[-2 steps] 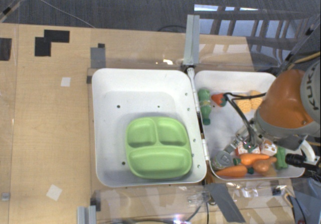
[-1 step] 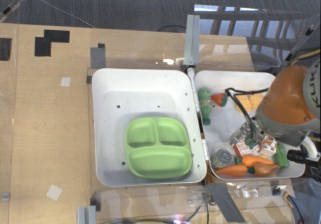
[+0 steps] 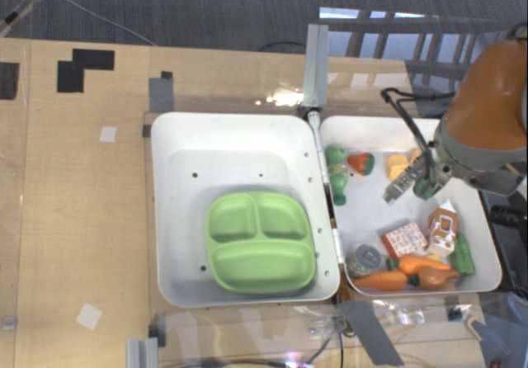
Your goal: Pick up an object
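The arm (image 3: 495, 110) comes in from the right, and most of it is cut off by the edge of the picture. Its fat orange band and grey wrist cover the top right corner of the right bin (image 3: 363, 131), so that corner is hidden. The arm leans down and to the left over this bin.

The claw (image 3: 410, 182) hangs above the bin's white floor, near the middle. It is small and blurry. It has nothing in it, and it is hard to tell how far apart its tips are.

Toys lie all around it. A yellow toy (image 3: 399, 167) sits just up and left of the claw, partly hidden behind it. A red and green strawberry (image 3: 360, 163) lies farther left, next to a green toy (image 3: 336, 168) by the bin's left wall. Below the claw is a little red patterned box (image 3: 404, 238) and a small carton (image 3: 443, 227). Along the bottom edge lie a grey round thing (image 3: 365, 258), an orange carrot (image 3: 382, 280), more orange toys piled together that are hard to tell apart, and a dark green veggie (image 3: 463, 258).

The left bin (image 3: 177, 193) holds a green tray (image 3: 260, 241) with three parts. Both bins sit on the wooden table (image 3: 74, 218).
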`<state>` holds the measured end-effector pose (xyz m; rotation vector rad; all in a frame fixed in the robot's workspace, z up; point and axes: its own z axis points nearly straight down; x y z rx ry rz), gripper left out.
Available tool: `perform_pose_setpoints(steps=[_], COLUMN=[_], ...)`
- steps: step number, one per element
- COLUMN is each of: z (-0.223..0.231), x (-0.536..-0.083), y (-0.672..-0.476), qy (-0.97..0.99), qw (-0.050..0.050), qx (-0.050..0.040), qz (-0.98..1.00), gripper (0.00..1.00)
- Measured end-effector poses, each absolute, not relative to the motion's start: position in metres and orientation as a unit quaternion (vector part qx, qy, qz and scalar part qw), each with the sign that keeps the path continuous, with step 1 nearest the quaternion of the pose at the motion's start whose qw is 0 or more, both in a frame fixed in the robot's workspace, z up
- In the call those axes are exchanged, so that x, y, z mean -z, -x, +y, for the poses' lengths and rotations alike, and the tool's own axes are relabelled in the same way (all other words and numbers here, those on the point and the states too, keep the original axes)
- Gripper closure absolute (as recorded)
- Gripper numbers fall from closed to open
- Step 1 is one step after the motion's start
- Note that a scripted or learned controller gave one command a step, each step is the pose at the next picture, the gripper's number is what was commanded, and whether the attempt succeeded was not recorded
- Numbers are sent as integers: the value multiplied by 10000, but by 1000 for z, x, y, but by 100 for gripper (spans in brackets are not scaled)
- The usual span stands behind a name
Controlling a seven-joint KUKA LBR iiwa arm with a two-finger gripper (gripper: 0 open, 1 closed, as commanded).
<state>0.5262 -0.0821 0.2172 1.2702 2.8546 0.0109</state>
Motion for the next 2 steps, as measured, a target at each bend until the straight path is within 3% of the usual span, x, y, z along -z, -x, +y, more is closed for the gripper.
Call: perform_pose_setpoints(steps=[1, 2], z=[-21, 10], x=[-320, -384], y=[-573, -613], qy=[-4544, -4939], qw=[59, 44], qx=[-39, -30], qz=[8908, 8695], gripper=[100, 100])
